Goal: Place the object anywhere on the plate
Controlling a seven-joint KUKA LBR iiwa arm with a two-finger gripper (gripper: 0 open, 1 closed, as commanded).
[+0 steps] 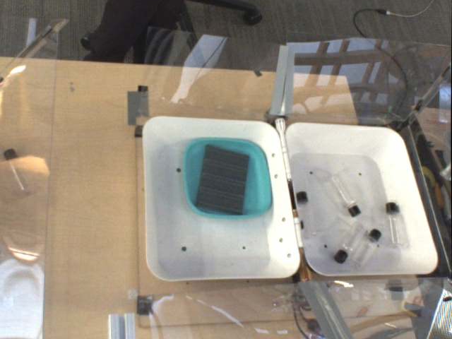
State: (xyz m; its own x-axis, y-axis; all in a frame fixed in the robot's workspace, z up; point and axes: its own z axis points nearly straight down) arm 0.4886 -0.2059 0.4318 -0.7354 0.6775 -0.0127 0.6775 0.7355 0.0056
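A dark ribbed block lies flat on the teal plate inside the left bin. Right of that plate, the right bin holds several clear, black-capped vials.

The counter carried two shallow white bins: a left bin and a right bin. One teal plate lay in the left bin, with one dark ribbed block on it. About five clear vials with black caps were scattered in the right bin; the exact number was hard to tell.
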